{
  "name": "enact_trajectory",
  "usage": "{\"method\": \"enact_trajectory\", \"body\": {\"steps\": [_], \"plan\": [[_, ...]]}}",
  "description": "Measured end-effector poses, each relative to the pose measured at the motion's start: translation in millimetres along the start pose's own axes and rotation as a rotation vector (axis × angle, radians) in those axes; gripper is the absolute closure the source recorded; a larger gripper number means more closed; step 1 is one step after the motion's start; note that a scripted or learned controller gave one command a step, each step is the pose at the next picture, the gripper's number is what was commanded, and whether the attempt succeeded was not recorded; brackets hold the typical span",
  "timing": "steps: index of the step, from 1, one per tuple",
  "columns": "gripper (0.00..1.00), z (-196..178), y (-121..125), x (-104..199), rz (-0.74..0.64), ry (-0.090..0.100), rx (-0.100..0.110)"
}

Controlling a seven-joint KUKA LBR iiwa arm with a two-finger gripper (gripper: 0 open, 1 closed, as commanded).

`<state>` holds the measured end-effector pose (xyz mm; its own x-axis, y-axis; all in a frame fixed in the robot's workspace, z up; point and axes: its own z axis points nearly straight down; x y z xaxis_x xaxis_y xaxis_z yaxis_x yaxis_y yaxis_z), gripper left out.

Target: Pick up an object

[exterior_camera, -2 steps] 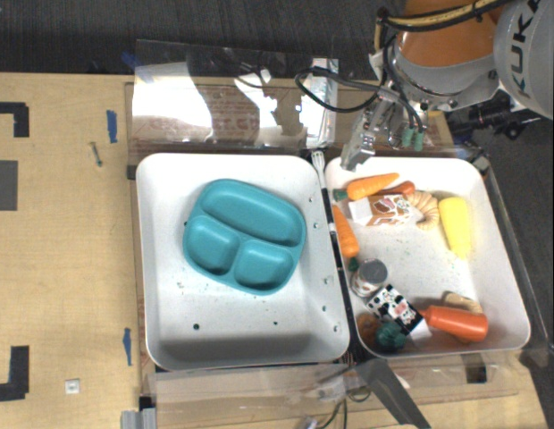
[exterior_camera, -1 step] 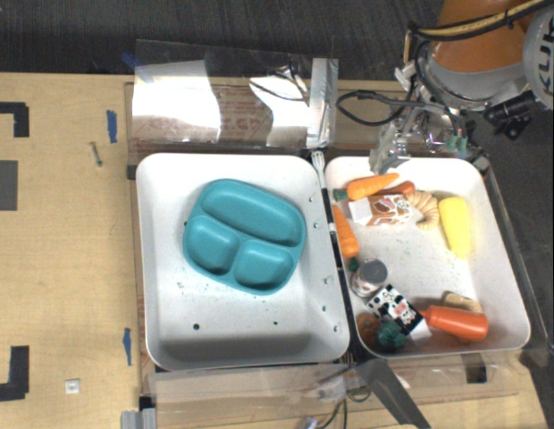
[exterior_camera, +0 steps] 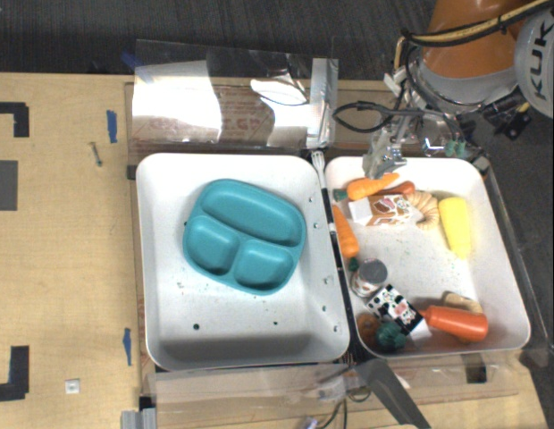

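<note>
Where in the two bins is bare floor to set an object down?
Left bin: bare floor around the teal tray, widest along the near wall. Right bin: a patch below the yellow object; its left side and near edge are crowded.

You are looking at two white bins (exterior_camera: pixel 170 186). A teal plate (exterior_camera: pixel 244 234) is sitting in the left one. In the right bin, a yellow piece (exterior_camera: pixel 455 224) is lying near the right edge, an orange carrot (exterior_camera: pixel 346 231) along the left edge, and a black-and-white spotted toy (exterior_camera: pixel 390 305) by the front edge.
</note>
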<state>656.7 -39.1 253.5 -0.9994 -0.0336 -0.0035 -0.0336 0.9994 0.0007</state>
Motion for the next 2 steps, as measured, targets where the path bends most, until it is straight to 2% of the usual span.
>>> {"method": "enact_trajectory", "body": {"steps": [1, 2], "plan": [[1.00, -13, 1, -2, 0.000, -0.011, 0.000], [1.00, -32, -18, -11, -0.154, -0.009, 0.001]]}}
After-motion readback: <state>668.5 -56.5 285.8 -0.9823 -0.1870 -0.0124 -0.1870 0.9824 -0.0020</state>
